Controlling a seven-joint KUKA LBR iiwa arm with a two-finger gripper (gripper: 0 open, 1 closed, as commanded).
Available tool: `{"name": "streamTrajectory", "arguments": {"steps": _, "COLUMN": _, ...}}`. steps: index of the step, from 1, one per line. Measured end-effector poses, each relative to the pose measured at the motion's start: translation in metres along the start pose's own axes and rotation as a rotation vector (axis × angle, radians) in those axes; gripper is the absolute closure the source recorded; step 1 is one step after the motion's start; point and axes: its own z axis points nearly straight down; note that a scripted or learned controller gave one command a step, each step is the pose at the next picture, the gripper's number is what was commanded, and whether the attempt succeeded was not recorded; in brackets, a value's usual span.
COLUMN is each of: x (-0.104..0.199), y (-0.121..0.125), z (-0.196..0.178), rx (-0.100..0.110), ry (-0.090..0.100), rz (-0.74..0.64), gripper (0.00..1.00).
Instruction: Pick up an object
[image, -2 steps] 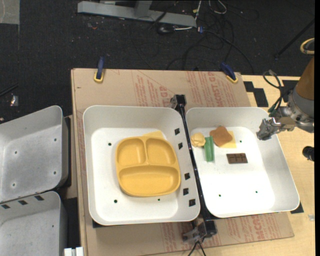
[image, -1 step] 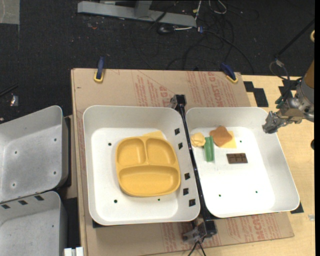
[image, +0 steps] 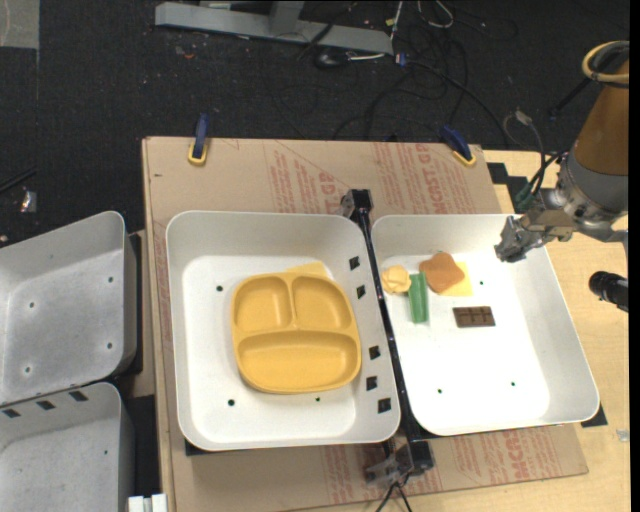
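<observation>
Arm: the grey arm (image: 600, 170) with its orange band reaches in from the right, its wrist above the right bin's far right corner, bent downward toward the bin.
Gripper: the gripper (image: 512, 245) hangs over the far right part of the right bin (image: 520, 390), apart from every item; whether it is wide or narrow I cannot tell, it is too small and dark.
Items in right bin: an orange block (image: 442, 270) lying on a yellow piece (image: 458, 286), a pale yellow lump (image: 396, 279), a green stick (image: 418, 298) and a brown chocolate bar (image: 474, 317), grouped near the bin's far left corner.
Left bin: the left bin (image: 200, 400) carries a yellow divided plate (image: 296, 333) at its middle.
Writing: red print on the cardboard sheet (image: 300, 175) under the bins, upside down and too broken to read with certainty.
Clamps: two yellow-and-blue clamps (image: 198, 148) at the cardboard's far edge.
</observation>
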Motion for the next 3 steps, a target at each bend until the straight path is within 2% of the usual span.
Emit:
{"name": "streamTrajectory", "arguments": {"steps": 2, "x": 0.111, "y": 0.011, "z": -0.01, "rx": 0.001, "ry": 0.001, "rz": -0.001, "gripper": 1.0}}
{"name": "streamTrajectory", "arguments": {"steps": 3, "x": 0.164, "y": -0.002, "z": 0.0, "rx": 0.005, "ry": 0.001, "rz": -0.001, "gripper": 1.0}}
